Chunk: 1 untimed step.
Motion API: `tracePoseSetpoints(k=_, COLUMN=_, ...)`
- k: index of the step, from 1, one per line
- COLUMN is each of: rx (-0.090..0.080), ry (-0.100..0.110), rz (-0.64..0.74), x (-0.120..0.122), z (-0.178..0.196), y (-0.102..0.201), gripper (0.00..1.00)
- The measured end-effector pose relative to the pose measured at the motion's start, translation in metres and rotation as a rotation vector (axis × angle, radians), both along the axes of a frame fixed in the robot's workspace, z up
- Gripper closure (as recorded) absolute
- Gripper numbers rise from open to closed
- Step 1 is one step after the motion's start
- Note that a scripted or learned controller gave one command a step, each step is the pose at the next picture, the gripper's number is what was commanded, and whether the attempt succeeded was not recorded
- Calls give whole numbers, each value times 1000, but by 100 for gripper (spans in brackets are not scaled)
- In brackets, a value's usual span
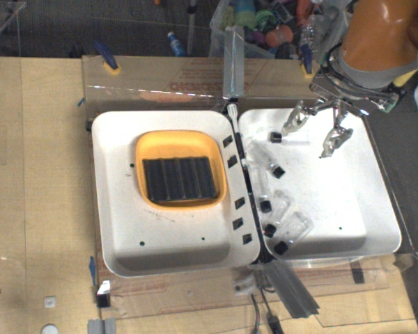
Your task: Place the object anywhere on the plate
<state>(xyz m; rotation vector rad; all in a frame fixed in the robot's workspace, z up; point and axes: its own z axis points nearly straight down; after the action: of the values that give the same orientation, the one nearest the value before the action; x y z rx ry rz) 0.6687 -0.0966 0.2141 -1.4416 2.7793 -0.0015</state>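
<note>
I see the claw (315,132) hanging over the back of the right bin (348,186), its two fingers (293,122) spread apart with nothing between them. The orange plate (148,147) sits in the left bin (115,186) on the desk (35,186), and the dark ridged block (179,179) lies flat across the plate's middle, well apart from the claw. Small clear pieces with black caps (279,171) lie scattered along the right bin's left side.

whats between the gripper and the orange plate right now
In the camera view, clear plastic pieces with black caps lie in the right bin, then the divider with black clips, between the open gripper and the orange plate.
</note>
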Motion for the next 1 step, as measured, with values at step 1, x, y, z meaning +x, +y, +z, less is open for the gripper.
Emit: tracePoseSetpoints(k=1, rx=-2, ry=0, rz=371, x=-1, z=-9, y=-10, gripper=0)
